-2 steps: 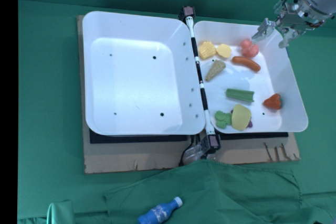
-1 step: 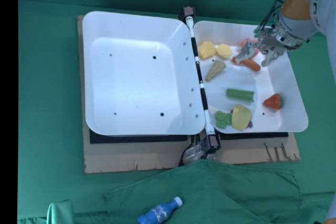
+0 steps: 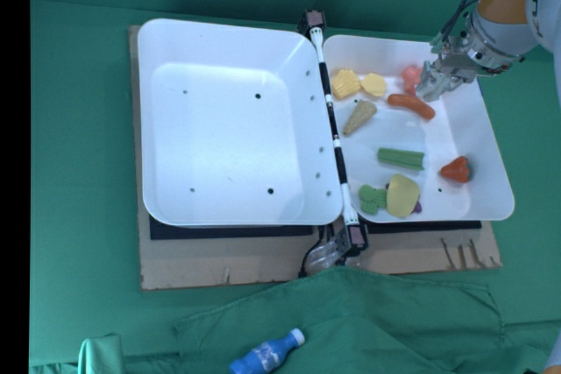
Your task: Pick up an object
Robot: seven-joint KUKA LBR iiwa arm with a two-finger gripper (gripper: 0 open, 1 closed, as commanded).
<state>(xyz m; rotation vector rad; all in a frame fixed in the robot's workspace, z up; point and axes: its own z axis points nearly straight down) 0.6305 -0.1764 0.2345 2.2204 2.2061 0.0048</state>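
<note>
The right bin (image 3: 491, 188) holds several toy foods: a yellow corn piece (image 3: 345, 84), a small yellow piece (image 3: 374, 85), a tan cone (image 3: 358, 116), an orange-red sausage (image 3: 411, 106), a pink piece (image 3: 410, 75), a green stalk (image 3: 401, 158), a red strawberry (image 3: 456, 170), a green broccoli (image 3: 372, 199) and a yellow slice (image 3: 403, 195). My gripper (image 3: 432, 88) hangs at the bin's far right, just above the sausage's right end and beside the pink piece. Nothing shows between its fingers.
The left bin (image 3: 175, 48) lies beside the right one, with a black hinge strip (image 3: 333, 131) between them. Both rest on cardboard (image 3: 202, 271). Green cloth (image 3: 368, 320) and a blue bottle (image 3: 267, 352) lie in front.
</note>
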